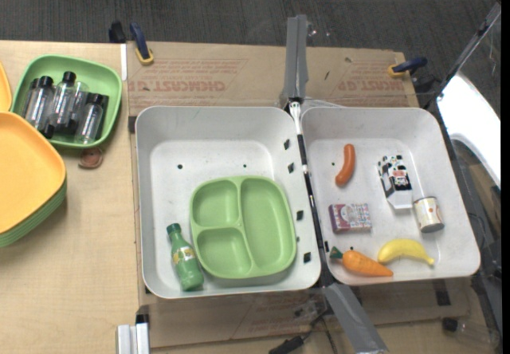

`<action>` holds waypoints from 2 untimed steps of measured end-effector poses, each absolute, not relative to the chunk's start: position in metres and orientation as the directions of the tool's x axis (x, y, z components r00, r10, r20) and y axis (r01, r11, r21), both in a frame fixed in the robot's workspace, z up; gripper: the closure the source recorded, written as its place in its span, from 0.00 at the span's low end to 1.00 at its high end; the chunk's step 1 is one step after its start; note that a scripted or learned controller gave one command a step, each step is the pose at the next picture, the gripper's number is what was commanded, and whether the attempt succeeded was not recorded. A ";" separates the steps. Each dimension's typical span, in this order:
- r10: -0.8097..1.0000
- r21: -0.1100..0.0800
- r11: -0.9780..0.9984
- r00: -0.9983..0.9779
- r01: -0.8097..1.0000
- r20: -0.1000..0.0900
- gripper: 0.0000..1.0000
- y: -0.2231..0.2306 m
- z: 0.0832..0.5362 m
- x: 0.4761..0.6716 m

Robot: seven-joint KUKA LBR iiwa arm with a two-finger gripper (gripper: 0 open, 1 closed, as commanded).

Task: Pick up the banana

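Observation:
The yellow banana (406, 251) lies flat in the right white bin (446, 153), close to its front right corner, with its curve arching up toward the back. An orange carrot (362, 263) lies just to its left, almost touching its tip. A small can (429, 214) lies on its side just behind the banana.
The right bin also holds a red sausage (344, 164), a small pink box (351, 218) and a white-and-black package (396, 179). In the left bin (159, 145) are a green divided tray (243, 226) and a green bottle (184, 257). Orange plates (24, 177) and a green dish of bottles (68, 101) sit far left.

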State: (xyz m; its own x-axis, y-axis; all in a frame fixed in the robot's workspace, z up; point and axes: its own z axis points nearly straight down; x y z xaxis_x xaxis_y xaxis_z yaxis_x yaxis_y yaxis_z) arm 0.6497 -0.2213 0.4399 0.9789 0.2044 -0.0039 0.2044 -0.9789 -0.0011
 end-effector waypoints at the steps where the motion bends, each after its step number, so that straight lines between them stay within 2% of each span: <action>1: 0.212 -0.002 -0.977 0.977 0.212 -0.004 1.00 -0.222 0.190 0.626; 2: 0.472 -0.001 -0.882 0.882 0.472 -0.001 1.00 -0.222 0.277 0.646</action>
